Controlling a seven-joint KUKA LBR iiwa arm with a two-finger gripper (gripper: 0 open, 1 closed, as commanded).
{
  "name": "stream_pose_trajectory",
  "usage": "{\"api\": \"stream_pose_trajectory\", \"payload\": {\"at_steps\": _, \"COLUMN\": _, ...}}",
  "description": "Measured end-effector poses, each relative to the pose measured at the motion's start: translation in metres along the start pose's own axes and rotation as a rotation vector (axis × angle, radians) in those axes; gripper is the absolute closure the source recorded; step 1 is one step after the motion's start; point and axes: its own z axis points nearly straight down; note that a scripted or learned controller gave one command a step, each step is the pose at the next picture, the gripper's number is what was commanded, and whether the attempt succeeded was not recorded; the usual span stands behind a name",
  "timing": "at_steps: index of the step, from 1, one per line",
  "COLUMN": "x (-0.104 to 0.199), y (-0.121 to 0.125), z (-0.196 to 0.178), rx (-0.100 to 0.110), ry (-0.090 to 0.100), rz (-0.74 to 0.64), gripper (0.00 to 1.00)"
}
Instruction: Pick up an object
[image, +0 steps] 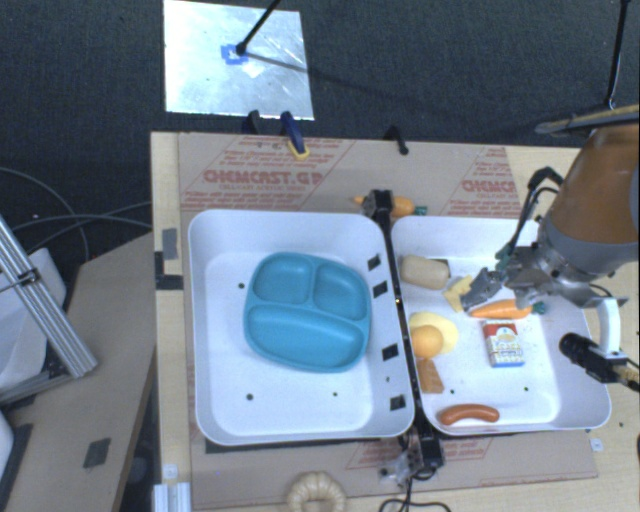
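Nearest me, a sausage (468, 414) is lying at the right bin's (575, 405) front edge, out of the way. Farther back, I'm watching the claw (497, 290) hanging low over the carrot (500, 311), seemingly lining up a grab; whether it is apart or together I cannot tell. The blue tray (305, 310) is sitting alone in the left bin (215, 330).

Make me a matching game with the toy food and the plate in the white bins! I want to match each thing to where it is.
Things:
1. blue plate
2. sausage
3. carrot
4. red box

Places:
A. near front edge of right bin
B. in left bin
C. just in front of the carrot
D. right by the gripper

Pairs: 1-B, 2-A, 3-D, 4-C
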Motion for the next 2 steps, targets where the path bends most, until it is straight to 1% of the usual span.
{"api": "stream_pose_trajectory", "payload": {"at_steps": 1, "x": 0.0, "y": 0.003, "z": -0.007, "rx": -0.014, "ry": -0.002, "rz": -0.002, "gripper": 0.0}}
{"api": "stream_pose_trajectory", "payload": {"at_steps": 2, "x": 0.001, "y": 0.002, "z": 0.035, "rx": -0.009, "ry": -0.001, "rz": 0.0, "gripper": 0.0}}
